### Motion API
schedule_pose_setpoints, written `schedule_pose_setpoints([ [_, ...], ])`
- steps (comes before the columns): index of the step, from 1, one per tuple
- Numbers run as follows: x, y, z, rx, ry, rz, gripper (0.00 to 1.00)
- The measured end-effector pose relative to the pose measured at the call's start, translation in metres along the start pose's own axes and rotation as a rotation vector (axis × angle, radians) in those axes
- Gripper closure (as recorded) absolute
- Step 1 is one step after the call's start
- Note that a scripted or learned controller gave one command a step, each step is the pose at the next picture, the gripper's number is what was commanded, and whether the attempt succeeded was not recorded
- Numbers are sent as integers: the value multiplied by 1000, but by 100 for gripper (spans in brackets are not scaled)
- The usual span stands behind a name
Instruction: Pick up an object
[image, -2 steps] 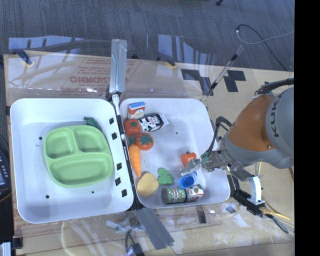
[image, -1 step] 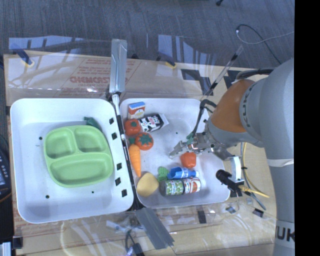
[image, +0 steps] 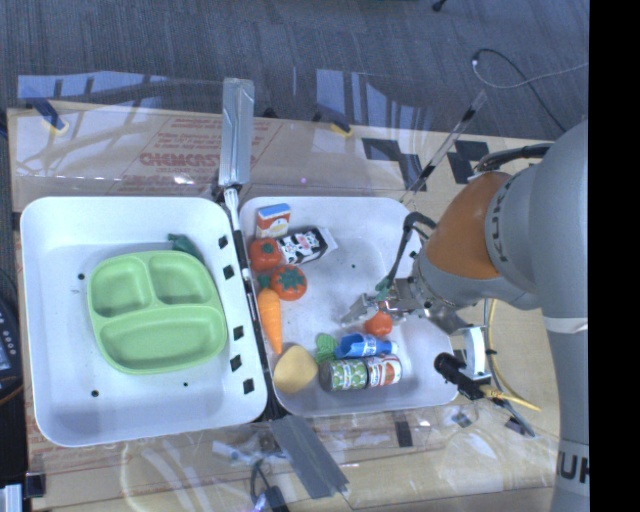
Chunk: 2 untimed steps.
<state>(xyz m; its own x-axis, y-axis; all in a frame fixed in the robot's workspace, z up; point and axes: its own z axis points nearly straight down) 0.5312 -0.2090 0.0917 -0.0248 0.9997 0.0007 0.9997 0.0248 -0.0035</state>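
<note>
Arm comes in from the right, orange band above the wrist over the right bin's (image: 345, 212) right edge. Gripper (image: 372, 310) is low in the right bin, fingers pointing left, and sits right over a small orange ball-like object (image: 379, 324); metal fingers (image: 356, 307) are just left and slightly far of it. Can't tell if the fingers are spread or closed, or if the orange object is actually between them — it looks to be touching or just under the tips, no more than that. Rest of the right bin: blue bottle (image: 364, 347) just near of the orange object, a can (image: 361, 374) lying on its side at the near wall, green piece (image: 326, 346) left of the bottle, yellow rounded item (image: 294, 369) in the near-left corner. Carrot (image: 270, 317) lies along the left wall, two tomatoes (image: 277, 268) just far of it, black-and-white carton (image: 305, 245) beside them, a small white-and-orange box (image: 273, 219) at the far-left corner. Left bin (image: 50, 235) holds a green three-compartment tray (image: 155, 310), flat, roughly centred, with a dark green bit (image: 183, 243) poking out at its far edge.
</note>
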Motion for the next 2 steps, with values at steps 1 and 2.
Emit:
schedule_pose_setpoints([
  [1, 0, 0, -10, 0, 0, -3, 100],
  [2, 45, 64, -138, -6, -2, -133, 100],
])
